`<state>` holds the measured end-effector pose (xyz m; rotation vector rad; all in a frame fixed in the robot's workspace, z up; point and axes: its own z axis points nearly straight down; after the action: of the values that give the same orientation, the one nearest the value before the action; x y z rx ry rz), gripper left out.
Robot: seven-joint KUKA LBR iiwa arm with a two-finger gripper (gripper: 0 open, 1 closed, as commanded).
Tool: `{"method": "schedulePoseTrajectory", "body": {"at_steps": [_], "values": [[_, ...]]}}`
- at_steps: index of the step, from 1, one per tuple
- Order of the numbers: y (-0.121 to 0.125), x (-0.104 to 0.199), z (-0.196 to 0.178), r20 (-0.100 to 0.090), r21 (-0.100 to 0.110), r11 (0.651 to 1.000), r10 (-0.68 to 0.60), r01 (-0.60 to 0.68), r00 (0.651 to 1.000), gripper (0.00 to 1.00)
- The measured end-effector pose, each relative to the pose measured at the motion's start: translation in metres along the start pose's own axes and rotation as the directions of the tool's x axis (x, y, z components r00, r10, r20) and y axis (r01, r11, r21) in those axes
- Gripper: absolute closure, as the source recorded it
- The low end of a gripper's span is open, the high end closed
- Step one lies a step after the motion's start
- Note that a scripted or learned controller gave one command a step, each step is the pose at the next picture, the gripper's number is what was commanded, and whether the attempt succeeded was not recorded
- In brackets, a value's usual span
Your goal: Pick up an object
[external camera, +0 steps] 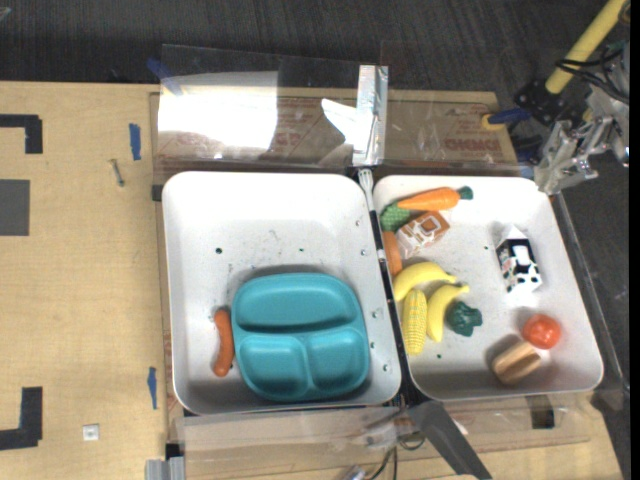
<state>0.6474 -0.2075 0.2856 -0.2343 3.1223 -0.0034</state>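
The two white bins sit side by side on the bench: the left bin [190, 268] and the right bin [575, 298]; the left one carries a large teal divided tray [298, 336] toward its near edge, with a slim orange sausage [223, 342] lying just beside the tray's left flank, its long axis running near to far. The right bin holds the smaller toys; along its left wall a carrot [434, 199] lies across the far corner, a small carton [422, 230] sits beneath it, then a banana [424, 277] touching a corn cob [414, 320] (the cob running near to far), with a green broccoli [463, 318] just beside them. Further right stand a black-and-white cow figure [518, 265], a red tomato [542, 331] and a brown bread roll [516, 360], the last two near each other at the near right corner.

The gripper [572, 164] hangs beyond the right bin's far right corner, outside the rim; whether its fingers are open or closed I cannot tell, as the metalwork is a blur. Nothing is visibly held. The cow figure looks like the nearest candidate; it lies toward the near side and slightly left of the gripper, well apart from its neighbours.
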Motion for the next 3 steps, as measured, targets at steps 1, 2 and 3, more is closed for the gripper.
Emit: {"method": "schedulePoseTrajectory", "body": {"at_steps": [1, 2, 3], "values": [[-0.016, -0.003, -0.025, 0.002, 0.001, 0.982, -0.190, 0.190, 0.982, 1.00], [-0.017, -0.019, -0.026, 0.001, 0.000, 0.926, -0.377, 0.377, 0.926, 1.00], [-0.018, -0.019, -0.027, 0.002, 0.000, 0.820, -0.572, 0.572, 0.820, 1.00]]}}
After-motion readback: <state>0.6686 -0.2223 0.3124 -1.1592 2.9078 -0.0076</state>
